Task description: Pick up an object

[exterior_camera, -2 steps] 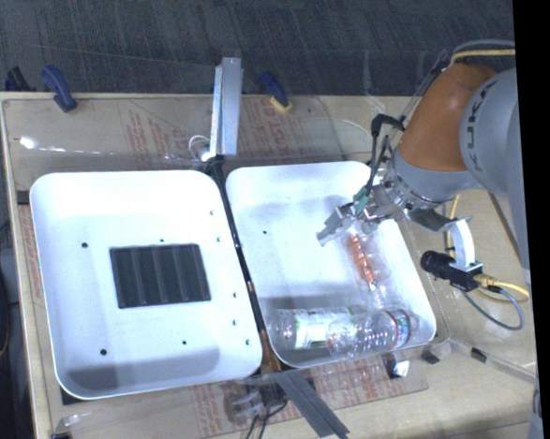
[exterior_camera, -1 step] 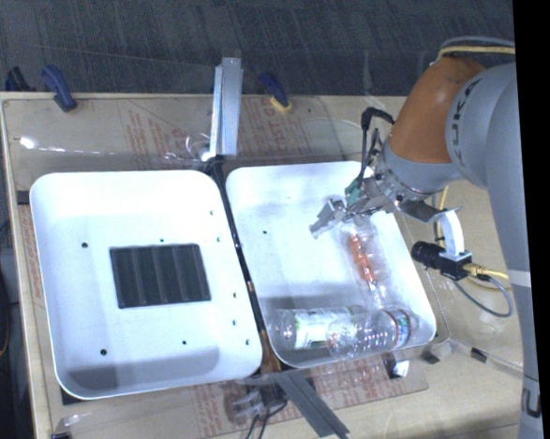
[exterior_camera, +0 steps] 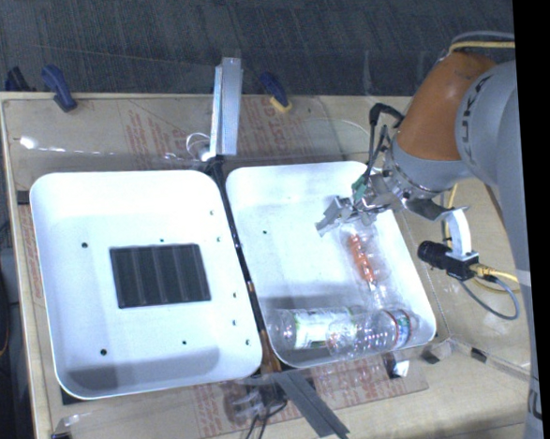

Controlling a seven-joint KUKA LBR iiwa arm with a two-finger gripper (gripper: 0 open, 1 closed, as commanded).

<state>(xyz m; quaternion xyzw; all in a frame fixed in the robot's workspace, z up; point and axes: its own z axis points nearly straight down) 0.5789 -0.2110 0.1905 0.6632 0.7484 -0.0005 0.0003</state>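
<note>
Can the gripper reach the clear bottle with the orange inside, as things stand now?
Probably yes. The gripper hangs in the right bin, just above the orange-filled bottle's top end, and nothing lies between them. The other bottles lie nearer the front wall.

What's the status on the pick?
Gripper over right bin, upper right. Orange-filled clear bottle just below it, not visibly gripped. Two clear bottles along near wall.

Right bin (exterior_camera: 282,190): upper-left floor open; clear bottles (exterior_camera: 344,331) block lower edge, orange-filled bottle (exterior_camera: 364,259) blocks right side.
</note>
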